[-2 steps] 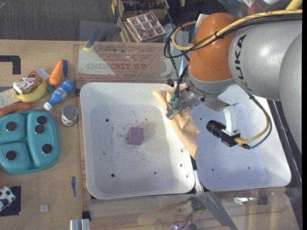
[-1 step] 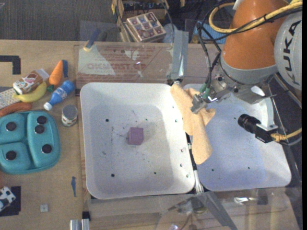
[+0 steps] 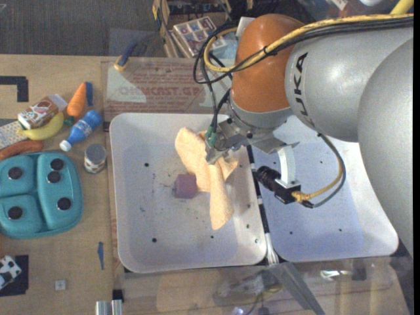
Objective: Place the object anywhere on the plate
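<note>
Camera view showed a purple object (image 3: 186, 186) lying in the left bin (image 3: 131, 241), just beside a yellow cloth (image 3: 213, 182) that my claw (image 3: 214, 151) pinched by its upper edge. Judging so, I was mid-carry; next needed a plate, unidentifiable here.

We are looking down on a pale wooden bench (image 3: 79, 254), with grey floor (image 3: 72, 12) lying beyond it and a cardboard box (image 3: 190, 18) sitting there.
</note>
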Controlling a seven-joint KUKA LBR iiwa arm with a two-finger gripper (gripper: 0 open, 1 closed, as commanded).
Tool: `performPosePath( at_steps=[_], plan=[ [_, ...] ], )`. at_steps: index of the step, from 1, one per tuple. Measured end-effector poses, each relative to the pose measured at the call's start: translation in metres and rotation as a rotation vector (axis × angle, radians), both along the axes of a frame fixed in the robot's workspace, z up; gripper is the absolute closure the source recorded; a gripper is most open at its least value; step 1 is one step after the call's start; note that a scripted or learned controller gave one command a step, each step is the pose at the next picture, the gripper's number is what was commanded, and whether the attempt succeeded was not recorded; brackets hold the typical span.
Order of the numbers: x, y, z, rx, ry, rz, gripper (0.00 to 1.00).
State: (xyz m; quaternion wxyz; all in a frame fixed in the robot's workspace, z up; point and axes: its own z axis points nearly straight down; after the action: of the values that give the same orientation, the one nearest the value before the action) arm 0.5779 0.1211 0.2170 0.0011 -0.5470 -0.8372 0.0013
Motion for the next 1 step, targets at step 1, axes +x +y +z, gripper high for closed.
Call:
performPosePath(
  at_steps=[1],
  plan=[
    [-0.0055, -0.1463, -0.0326, 0.001, -0.003, 0.22, 1.0]
  ],
)
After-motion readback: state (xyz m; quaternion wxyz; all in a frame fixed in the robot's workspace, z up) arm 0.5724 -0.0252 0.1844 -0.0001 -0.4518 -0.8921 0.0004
